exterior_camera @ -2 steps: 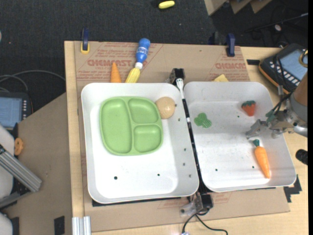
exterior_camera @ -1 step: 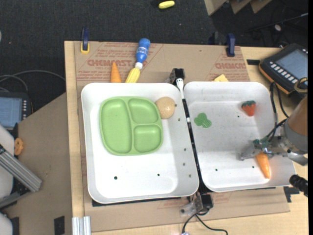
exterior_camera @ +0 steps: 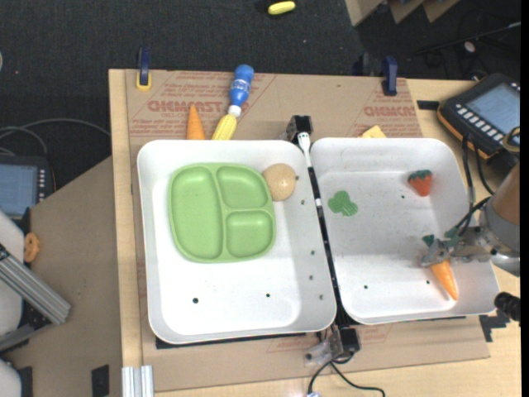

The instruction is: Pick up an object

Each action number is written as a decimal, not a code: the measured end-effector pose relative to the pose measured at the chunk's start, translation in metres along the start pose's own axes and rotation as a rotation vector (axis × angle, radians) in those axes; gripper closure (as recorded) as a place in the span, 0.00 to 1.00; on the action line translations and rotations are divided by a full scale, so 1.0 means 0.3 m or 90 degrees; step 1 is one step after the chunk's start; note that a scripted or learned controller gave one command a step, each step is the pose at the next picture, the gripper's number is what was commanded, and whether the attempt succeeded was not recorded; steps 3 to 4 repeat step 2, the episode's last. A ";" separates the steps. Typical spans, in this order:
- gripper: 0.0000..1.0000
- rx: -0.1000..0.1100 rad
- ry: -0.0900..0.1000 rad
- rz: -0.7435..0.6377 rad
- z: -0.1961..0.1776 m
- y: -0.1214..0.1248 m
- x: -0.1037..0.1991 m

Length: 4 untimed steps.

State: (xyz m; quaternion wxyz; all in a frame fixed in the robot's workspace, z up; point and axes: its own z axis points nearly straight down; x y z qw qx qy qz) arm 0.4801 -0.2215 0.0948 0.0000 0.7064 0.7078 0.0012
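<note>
So the arm comes in from 3 o'clock and the gripper [exterior_camera: 453,251] sits low in the right bin [exterior_camera: 372,160], right down at the carrot [exterior_camera: 445,279] near that bin's 4 o'clock corner. The carrot's green top end seems to be at the claw and the orange body trails off toward 5 o'clock. Honestly I cannot tell how the claw is set, the tip is a small dark tangle from this high up, and I can't say the carrot is actually between anything. My read: it's at the grasp step of picking up an object, with the carrot as the target, not lifted yet since it looks like it's lying on the bin floor. The next move calls for a firm close on the carrot and then a straight lift; the thing is tapered and close to the bin wall, so it could easily squirt out or get nudged against the rim. Other stuff around: a strawberry [exterior_camera: 421,182] at 1 o'clock in the same bin, a green leafy piece [exterior_camera: 342,204] at 10 o'clock, both well apart from the gripper. The left bin [exterior_camera: 231,313] has a green 3-compartment plate [exterior_camera: 221,212] and a tan ball [exterior_camera: 280,181] touching the plate's 2 o'clock edge.
</note>
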 end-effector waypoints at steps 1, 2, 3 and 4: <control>1.00 -0.001 0.001 -0.007 0.038 0.152 0.458; 1.00 -0.006 0.000 -0.005 -0.319 0.225 0.719; 1.00 -0.006 0.000 -0.005 -0.319 0.225 0.719; 1.00 -0.006 0.000 -0.005 -0.319 0.225 0.719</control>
